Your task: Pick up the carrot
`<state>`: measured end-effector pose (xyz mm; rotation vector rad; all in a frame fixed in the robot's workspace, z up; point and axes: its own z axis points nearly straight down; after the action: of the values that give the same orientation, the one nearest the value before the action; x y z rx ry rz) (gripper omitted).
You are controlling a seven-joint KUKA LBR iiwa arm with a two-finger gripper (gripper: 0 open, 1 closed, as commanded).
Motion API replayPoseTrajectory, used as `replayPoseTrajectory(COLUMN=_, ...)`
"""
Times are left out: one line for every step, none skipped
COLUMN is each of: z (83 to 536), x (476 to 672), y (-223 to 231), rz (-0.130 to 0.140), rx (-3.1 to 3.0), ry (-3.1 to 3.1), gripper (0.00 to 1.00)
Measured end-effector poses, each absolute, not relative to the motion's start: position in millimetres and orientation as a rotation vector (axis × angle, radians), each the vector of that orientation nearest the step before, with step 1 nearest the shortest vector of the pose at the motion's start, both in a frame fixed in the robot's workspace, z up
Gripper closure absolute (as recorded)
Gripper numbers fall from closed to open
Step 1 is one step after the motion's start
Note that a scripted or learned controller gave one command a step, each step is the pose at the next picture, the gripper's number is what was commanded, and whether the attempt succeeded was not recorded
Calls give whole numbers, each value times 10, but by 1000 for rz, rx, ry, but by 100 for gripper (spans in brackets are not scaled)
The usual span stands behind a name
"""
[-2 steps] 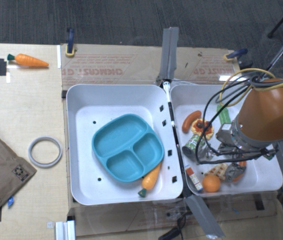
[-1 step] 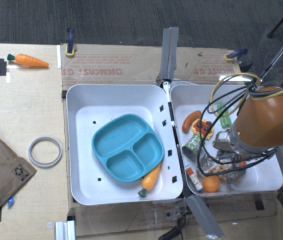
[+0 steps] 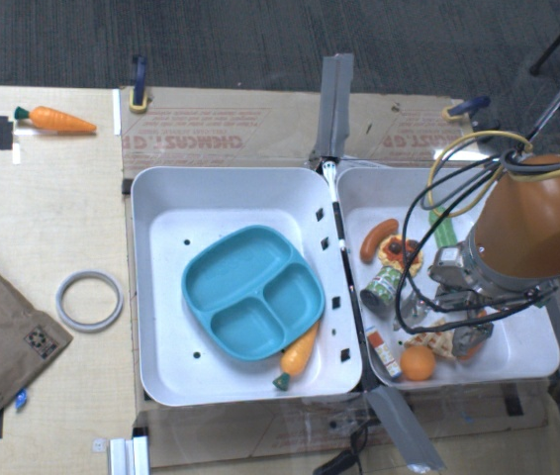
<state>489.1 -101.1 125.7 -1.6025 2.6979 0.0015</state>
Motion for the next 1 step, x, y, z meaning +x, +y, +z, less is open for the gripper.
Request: replayPoseTrajectory(z=940, x=4796, y=-1062, rz=-4, rx=-2103, ry=2328, gripper=0)
